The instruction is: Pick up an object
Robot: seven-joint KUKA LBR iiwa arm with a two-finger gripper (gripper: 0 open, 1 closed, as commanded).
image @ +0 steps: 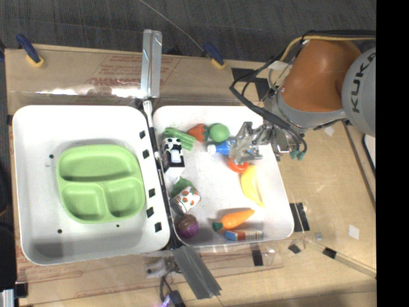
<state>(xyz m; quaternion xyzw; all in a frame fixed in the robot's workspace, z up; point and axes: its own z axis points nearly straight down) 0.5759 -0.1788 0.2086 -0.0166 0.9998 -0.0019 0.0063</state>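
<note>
Reaching in over the right rim of the right bin [281,190], the gripper [246,144] hangs low above the bin's upper middle, presumably lined up for a grab at the small red-orange piece [238,165] just under it. How the pincer is set I cannot tell; its metal parts blur together and hide whatever lies directly beneath. A blue item [222,148] touches its left side, a green ball [218,132] sits nearer the top edge, and a banana [251,185] lies along the right wall. Toward the bottom edge rest a carrot [234,219] and a purple piece [187,225]. The left bin [25,171] carries a green tray [99,183], likely unrelated.
</note>
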